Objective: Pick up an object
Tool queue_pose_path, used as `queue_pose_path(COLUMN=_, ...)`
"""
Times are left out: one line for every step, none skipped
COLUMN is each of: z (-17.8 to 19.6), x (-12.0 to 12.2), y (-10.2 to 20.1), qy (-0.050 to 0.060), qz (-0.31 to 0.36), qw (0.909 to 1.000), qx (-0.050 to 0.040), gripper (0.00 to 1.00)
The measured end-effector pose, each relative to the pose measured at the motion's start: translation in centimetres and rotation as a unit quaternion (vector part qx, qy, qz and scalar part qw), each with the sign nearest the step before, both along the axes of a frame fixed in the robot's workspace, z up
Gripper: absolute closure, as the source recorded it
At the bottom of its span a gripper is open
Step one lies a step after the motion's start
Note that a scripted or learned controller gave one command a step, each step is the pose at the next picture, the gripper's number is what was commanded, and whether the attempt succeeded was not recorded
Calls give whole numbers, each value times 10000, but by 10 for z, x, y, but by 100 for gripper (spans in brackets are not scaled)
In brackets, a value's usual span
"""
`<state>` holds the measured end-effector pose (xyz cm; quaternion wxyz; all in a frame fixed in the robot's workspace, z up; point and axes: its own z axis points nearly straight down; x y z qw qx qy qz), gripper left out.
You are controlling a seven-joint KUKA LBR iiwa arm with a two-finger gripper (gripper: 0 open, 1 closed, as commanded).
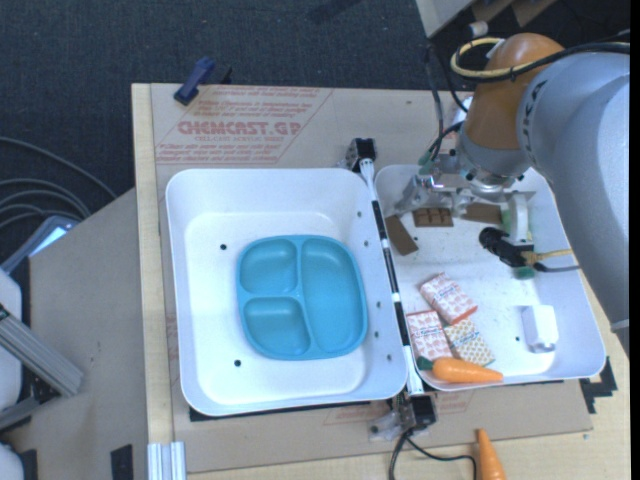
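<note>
My gripper [441,190] hangs low over the back of the right bin [575,308], under the grey wrist with its orange band. A small brown ridged bar [433,217] lies just beneath it, and a brown flat piece [402,235] rests by the bin's left wall. Whether the bar is between the fingers is hidden. Nearer the front lie three patterned snack packets [447,298], [427,333], [470,344], an orange carrot [465,371] and a white block [540,326].
The left bin [195,268] holds a blue divided plate [300,296]. A blue clip [195,80] lies on the board behind it. A second orange item [485,458] sits on the bench in front of the right bin.
</note>
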<state>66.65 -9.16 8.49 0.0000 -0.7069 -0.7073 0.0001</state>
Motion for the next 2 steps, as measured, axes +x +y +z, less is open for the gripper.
queue_pose_path(z=0, x=0, y=-4, qy=-2, qz=-4, qw=10000, qx=-3, gripper=0)
queue_pose_path(z=0, x=0, y=-3, qy=0, qz=-2, qw=10000, qx=-3, gripper=0)
